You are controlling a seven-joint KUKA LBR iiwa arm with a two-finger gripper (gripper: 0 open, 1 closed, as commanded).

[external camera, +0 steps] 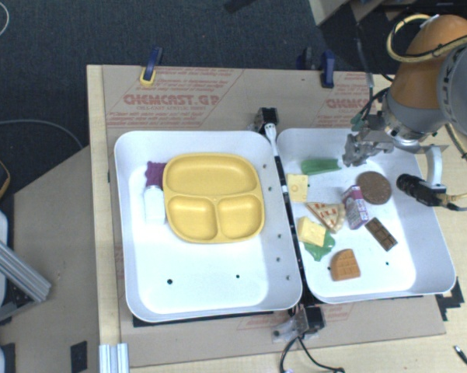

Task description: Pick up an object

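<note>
My gripper (pixel 356 154) hangs over the far part of the right bin (pixel 419 282), just right of a green flat piece (pixel 320 165) and above a round brown cookie (pixel 374 187). Below lie a yellow cheese square (pixel 297 186), a pizza-like wedge (pixel 324 213), a small pink-and-white packet (pixel 354 207), a brown chocolate bar (pixel 380 233), a yellow cheese piece on a green leaf (pixel 316 237) and an orange-brown cracker (pixel 344 265). Nothing shows between the fingers.
The left bin (pixel 194 294) holds a yellow three-compartment plate (pixel 214 195), with a purple item (pixel 155 172) and a white item (pixel 153 204) at its left side. Clamps sit on the board's far edge.
</note>
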